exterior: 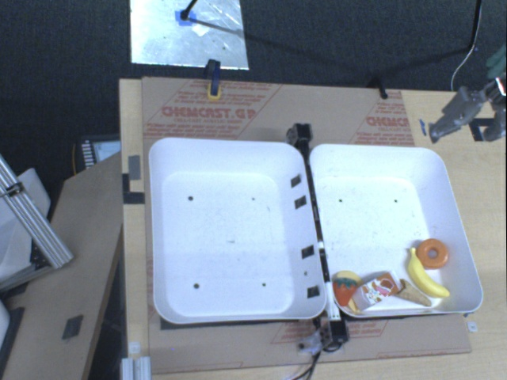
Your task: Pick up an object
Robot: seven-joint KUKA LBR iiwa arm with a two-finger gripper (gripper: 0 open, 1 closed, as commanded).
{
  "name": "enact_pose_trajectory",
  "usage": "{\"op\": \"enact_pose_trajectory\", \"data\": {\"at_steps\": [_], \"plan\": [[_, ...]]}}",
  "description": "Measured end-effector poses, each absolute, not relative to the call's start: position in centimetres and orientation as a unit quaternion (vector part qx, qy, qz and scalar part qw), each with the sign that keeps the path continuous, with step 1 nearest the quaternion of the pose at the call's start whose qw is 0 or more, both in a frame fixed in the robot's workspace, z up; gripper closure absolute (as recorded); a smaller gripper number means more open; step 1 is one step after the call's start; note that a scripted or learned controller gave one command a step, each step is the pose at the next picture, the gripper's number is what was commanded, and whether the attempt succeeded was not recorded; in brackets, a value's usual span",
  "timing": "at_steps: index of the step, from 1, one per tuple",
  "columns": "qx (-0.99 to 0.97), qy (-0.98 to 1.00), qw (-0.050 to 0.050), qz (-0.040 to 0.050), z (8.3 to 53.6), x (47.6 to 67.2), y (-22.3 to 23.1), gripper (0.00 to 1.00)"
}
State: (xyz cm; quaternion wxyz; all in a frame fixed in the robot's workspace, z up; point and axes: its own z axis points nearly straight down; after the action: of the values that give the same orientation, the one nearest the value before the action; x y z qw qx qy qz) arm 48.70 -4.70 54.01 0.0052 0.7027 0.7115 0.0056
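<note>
Fingers (437,127) hang at the far right, above the desk (95,212) and beyond the back right corner of the right bin (372,180), touching nothing; they look like one grey tip pointing down and left, and I cannot tell whether they are spread or pressed together.

At the left edge, a silver metal rail (32,220) lies slantwise beside the desk. At the back, a shiny foil sheet (188,22) rests on the dark floor with a bit of blue tape on it. A brown cardboard sheet (238,109) printed with red letters lies under both bins. The left bin (166,180) sits on it, joined to the right bin along a dark strip of clips.

All the objects to be picked lie in the right bin's near right corner. Leftmost is a red and orange round fruit (344,287), touching a white and red packet (377,290). Next comes a small brown wedge (413,294), then a yellow banana (425,275) curving along the wall, with an orange ring (432,252) just beside its upper end.
</note>
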Motion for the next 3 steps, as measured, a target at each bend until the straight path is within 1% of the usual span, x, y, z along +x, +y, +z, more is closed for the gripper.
{"op": "enact_pose_trajectory", "data": {"at_steps": [1, 2, 3], "plan": [[0.703, 0.712, 0.000, 0.0017, 53.5, 48.7, 3.1, 0.00], [0.704, 0.711, 0.000, 0.0020, 53.5, 48.6, 9.6, 0.00], [0.704, 0.710, 0.000, 0.0004, 51.2, 48.6, 13.8, 0.00]]}}
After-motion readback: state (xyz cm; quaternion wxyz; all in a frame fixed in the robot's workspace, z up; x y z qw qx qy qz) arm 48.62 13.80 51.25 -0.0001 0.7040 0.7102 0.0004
